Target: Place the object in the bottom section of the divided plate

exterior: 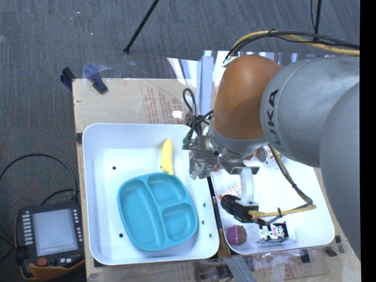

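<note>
The banana (167,155) sits in the left bin (94,157), just left of the gripper (198,168) and not touching it. The gripper hangs over the wall between the two bins, and honestly I can't tell if it's open or closed from this angle. The banana is small, plain yellow, lying more or less lengthwise up the bin, and its lower end is right at the top rim of the blue divided plate (138,201). The plate has three sections and lies tilted in the bin's front half. Over in the right bin (305,216), near the front, there's a purple cupcake-looking thing (237,234) and a little black-and-white box (273,232) beside it.
</note>
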Available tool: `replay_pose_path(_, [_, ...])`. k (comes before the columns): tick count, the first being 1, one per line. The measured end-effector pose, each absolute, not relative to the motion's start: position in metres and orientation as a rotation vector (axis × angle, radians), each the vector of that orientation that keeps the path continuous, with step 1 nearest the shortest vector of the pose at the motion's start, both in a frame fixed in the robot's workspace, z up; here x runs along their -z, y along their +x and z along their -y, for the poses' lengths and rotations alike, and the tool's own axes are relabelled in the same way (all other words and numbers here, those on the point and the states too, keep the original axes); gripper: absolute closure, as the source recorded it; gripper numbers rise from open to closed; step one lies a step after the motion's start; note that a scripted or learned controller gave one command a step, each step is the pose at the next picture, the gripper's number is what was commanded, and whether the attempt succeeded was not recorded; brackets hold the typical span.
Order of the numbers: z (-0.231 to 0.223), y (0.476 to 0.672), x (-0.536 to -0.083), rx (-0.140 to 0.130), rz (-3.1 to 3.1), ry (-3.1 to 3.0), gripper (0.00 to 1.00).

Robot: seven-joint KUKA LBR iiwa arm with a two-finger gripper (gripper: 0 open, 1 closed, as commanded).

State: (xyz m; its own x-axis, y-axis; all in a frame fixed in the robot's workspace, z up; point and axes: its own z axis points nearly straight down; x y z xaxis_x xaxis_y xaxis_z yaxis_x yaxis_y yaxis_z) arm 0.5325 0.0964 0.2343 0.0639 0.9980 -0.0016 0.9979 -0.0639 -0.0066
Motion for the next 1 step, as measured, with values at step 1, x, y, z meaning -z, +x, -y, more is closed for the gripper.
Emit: replay_pose_path(1, [-0.1627, 0.4824, -0.1989, -0.013, 2.211, -2.225, 1.00])
